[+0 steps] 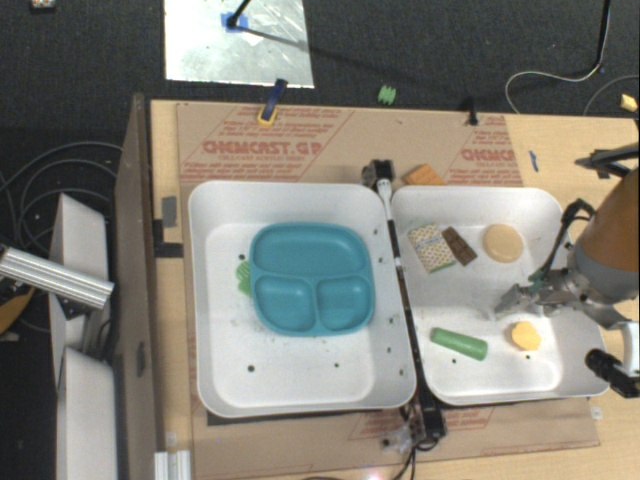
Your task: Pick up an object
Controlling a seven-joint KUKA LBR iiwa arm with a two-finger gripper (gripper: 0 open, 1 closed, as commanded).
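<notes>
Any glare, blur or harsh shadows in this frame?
Camera view: even, soft light, only faint shadows in the bins; glare on the metal sheet on the floor; gripper and small items slightly soft; no obvious distortion.

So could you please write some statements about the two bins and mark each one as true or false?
1. The blue divided tray lies in the left bin. True.
2. The green cylinder lies in the left bin. False: it lies in the right bin, near the front.
3. The round tan disc is in the right bin, toward the back. True.
4. The arm's gripper is above the left bin. False: it is over the right bin, close to the small yellow ball.
5. An orange block sits on the bench outside the bins, behind the right one. True.
6. The blue tray is stacked on the disc. False: they lie in different bins.
</notes>
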